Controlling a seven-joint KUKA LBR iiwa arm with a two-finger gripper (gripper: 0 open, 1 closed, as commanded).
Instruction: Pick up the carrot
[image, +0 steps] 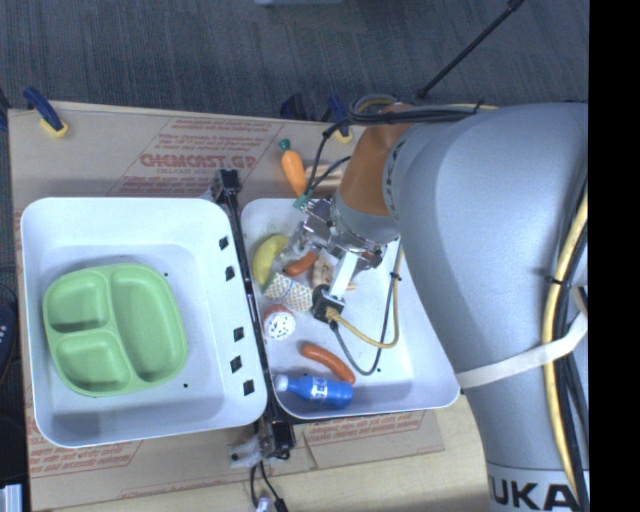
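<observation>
Carrot (292, 172): on the bench (150, 165), just outside the far rim of the right bin (415, 360), by that bin's 11 o'clock corner; inside neither bin.
Carrot axis: roughly 12-to-6, leaning a little toward 11-to-5; green top at the far end, orange tip pointing back at the rim.
Pincer (306, 252): low in the right bin's far-left part, among the clutter; spread or pressed together, cannot tell.
Carrot from pincer: close to 12 o'clock, a shade toward 11; near, with the bin rim between.
Beside the pincer: banana (267, 256) at 9 o'clock, just beside; reddish piece (299, 266) right at it, touching or gripped not clear.
Farther off in the right bin: dotted ball (279, 324) at 7 o'clock; sausage (328, 362) and blue bottle (315, 390) toward 6 o'clock.
Left bin (40, 230): green tray (115, 325) inside, off at 8 o'clock, well apart.
Arm: the sole one, reaching in from 3 o'clock.
Step, as judged: carrot not yet taken; pincer over the wrong spot.
Next move, as judged: up clear of the rim, across toward 12 o'clock, then down with the closing line along 9-to-3, across the carrot's short side.
Risk, as judged: catching the rim on the way; a round carrot rolling on the flat bench.
</observation>
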